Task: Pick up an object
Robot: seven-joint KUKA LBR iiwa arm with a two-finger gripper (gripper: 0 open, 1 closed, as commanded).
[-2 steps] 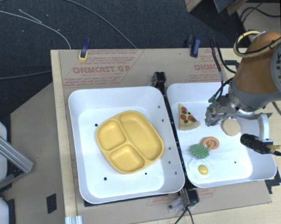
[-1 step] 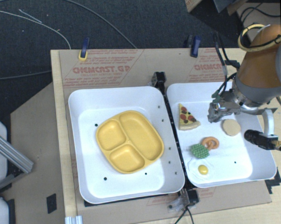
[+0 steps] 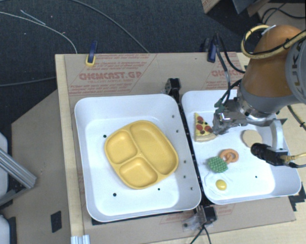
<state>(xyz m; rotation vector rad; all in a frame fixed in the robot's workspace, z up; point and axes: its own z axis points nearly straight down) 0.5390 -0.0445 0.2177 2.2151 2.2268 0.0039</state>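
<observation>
In the right bin (image 3: 267, 187) lie a pizza slice (image 3: 202, 128), a green broccoli piece (image 3: 217, 164), an orange ring-shaped piece (image 3: 229, 155), a fried egg (image 3: 220, 184) and a pale flat cookie-like piece (image 3: 251, 137). My gripper (image 3: 221, 120) hangs over the upper part of that bin, just right of the pizza slice and close to it. The orange-banded arm (image 3: 272, 63) comes in from the right above it.
The left bin (image 3: 95, 197) holds a yellow three-compartment plate (image 3: 140, 153). A black part (image 3: 268, 154) of the arm's fixture juts over the right bin's right side. Clamps sit at the board's far edge (image 3: 91, 53).
</observation>
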